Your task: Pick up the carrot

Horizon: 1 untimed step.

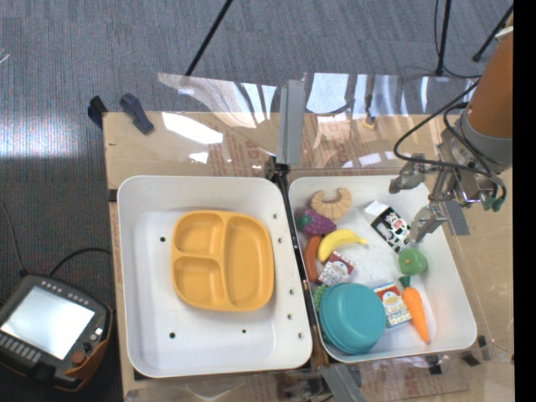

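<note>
Orange plastic marks the carrot (416,311), lying in the right bin (463,300) near its front right corner with green top toward the back and tip pointing to the front. Just behind the green top sits a small green round fruit (412,262); to the carrot's left a small printed carton (392,303) lies close beside it, and a teal bowl (352,317) sits upside down beyond that. Further back are a yellow banana (341,241), a red packet (337,269), purple grapes (316,221), a croissant (331,201) and a black-and-white box (390,226) (tilted on the bin floor). The left bin (142,308) holds a yellow divided plate (223,259). Both bins rest on the brown tabletop (193,153).

The arm comes in from the upper right, its orange band at the frame edge, cables looping round the wrist. The hand (427,222) hangs over the back right part of the right bin, its fingers seemingly spread and pinching nothing, though the cluttered wrist makes this hard to read. The carrot lies well forward of the hand, the green fruit between them.
</note>
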Each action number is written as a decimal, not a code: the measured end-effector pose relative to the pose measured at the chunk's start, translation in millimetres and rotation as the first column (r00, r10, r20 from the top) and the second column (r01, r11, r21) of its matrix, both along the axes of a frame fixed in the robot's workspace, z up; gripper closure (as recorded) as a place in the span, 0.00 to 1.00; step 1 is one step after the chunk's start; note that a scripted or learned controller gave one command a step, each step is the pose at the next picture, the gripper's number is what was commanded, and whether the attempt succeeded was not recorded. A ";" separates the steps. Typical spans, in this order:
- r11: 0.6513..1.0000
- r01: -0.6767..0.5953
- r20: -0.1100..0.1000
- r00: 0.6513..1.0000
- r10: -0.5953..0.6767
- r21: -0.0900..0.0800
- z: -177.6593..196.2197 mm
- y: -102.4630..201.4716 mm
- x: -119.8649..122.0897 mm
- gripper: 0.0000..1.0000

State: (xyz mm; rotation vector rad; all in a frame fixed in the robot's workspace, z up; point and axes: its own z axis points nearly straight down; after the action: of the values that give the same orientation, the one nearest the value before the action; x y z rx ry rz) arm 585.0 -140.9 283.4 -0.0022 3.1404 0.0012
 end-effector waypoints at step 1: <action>0.987 0.160 -0.011 0.987 -0.160 0.002 -107.9 -36.7 -43.6 0.00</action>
State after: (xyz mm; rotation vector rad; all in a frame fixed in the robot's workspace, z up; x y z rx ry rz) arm 541.4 -177.5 175.5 0.2502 3.1410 0.0049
